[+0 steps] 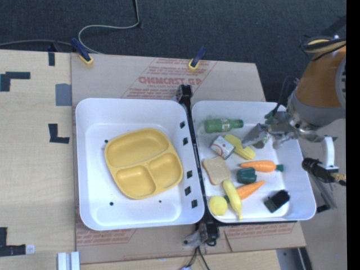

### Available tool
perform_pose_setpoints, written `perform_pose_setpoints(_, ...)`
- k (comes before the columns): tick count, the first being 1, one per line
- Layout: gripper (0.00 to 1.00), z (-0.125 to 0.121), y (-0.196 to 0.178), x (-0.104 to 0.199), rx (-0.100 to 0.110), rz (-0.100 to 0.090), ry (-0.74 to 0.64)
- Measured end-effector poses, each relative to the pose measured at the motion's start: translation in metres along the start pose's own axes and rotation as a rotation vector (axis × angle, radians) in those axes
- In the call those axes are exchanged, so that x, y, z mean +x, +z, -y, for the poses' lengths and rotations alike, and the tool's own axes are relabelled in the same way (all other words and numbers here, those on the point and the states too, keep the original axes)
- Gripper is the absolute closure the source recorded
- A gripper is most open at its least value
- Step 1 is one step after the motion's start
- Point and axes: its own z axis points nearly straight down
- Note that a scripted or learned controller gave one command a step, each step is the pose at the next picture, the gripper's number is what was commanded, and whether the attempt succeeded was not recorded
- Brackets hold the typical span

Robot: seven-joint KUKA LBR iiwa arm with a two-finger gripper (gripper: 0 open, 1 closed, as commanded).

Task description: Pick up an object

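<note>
While the grey two-finger gripper [260, 135] hovers with jaws spread and pinching nothing, a yellow corn cob [240, 147] lies just beside them, in the right shallow white bin [301, 204], above the long orange carrot [259, 165].

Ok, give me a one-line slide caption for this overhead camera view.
Arm's claw hovers over the right bin of toy food; the left bin holds a yellow divided plate.
</note>
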Motion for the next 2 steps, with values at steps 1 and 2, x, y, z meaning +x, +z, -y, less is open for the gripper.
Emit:
perform_pose_setpoints(1,0.00,-0.045,0.111,0.047,-0.001,0.001,0.000)
perform_pose_setpoints(2,0.00,-0.100,0.119,0.047,0.005,0.000,-0.001)
